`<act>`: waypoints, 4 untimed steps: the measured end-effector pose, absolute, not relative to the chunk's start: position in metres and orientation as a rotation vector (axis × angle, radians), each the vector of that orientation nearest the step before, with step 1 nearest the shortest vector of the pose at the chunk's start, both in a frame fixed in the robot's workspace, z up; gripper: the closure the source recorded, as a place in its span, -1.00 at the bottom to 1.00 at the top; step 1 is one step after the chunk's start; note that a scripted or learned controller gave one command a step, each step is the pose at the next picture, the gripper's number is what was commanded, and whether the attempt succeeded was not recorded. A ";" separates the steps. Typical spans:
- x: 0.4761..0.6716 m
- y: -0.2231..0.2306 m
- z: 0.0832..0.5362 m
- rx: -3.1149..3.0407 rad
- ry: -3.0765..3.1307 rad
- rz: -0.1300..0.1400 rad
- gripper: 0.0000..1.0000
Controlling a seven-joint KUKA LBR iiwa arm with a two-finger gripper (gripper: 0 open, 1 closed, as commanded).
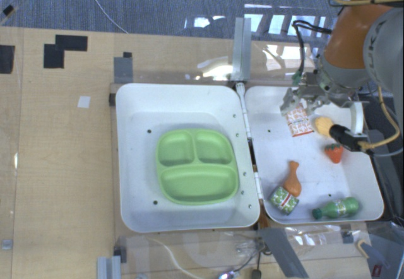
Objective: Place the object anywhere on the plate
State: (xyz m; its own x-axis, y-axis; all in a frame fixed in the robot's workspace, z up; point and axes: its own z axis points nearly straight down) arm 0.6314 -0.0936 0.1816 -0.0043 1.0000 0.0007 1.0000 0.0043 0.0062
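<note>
- Bench (57, 145): a pale wooden surface bearing two shallow white bins side by side; black squares mark its upper left part, and a thin white cable runs across the blue-grey floor beyond it.
- Left bin (136, 113): white, with rounded corners, holding the plate near its middle.
- Right bin (360, 189): white, touching the left bin along a central divider; it holds all the loose items.
- Arm (363, 31): grey with an orange band, entering from the right and hanging over the upper part of the right bin.
- Plate (197, 166): green, with three compartments, two small ones at the top and one wide one below; nothing lies on it.
- Gripper (302, 100): positioned over the upper part of the right bin, just above the packet; whether its jaws are spread or pressed together cannot be told, since the wrist hides them.
- Bottle (336, 209): green, lying on its side near the lower edge of the right bin.
- Drumstick (293, 178): orange-brown, tilted, in the lower middle of the right bin, just above the can.
- Packet (299, 124): white with red print, lying flat directly beneath the gripper; contact between the two cannot be made out.
- Can (284, 200): small, green-labelled, tipped over near the lower left corner of the right bin.
- Yellow item (323, 125): rounded, just right of the packet.
- Red item (334, 154): small, with a green top, near the bin's right wall.
</note>
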 end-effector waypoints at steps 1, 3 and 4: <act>0.660 -0.038 0.313 2.208 2.227 0.007 1.00; 0.586 0.084 0.199 2.215 2.226 0.004 1.00; 0.586 0.083 0.199 2.217 2.224 0.005 -1.00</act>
